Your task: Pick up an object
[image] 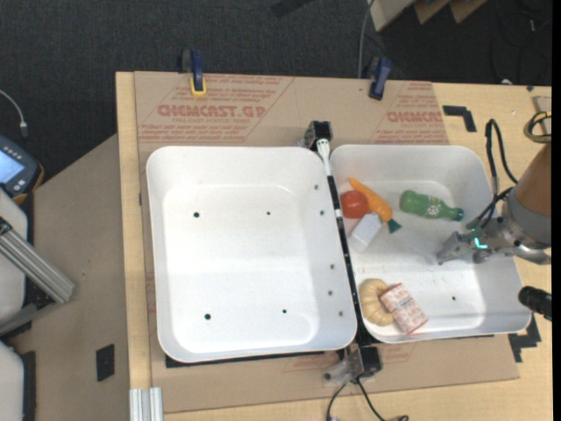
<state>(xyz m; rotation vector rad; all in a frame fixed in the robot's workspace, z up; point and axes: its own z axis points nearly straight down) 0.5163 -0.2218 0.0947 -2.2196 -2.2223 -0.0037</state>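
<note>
The right bin [421, 158] holds several objects. A green bottle [428, 206] lies at its back. Along the left wall an orange carrot [372, 200] lies against a red tomato [354, 204], with a small white bottle [366, 231] just in front of them. At the front left, a beige pastry [373, 301] rests beside a red-and-white packet [403, 308]. My gripper [449, 251] hangs low over the bin's right half, in front of the green bottle and apart from it, over bare floor. Nothing shows in its grasp.
The left bin [166, 235] sits alongside, split from the right bin by a black divider strip [337, 226]. Blue clamps [195, 67] hold the cardboard base at the back. A black cable [493, 160] loops by the right bin's rim near the arm [535, 204].
</note>
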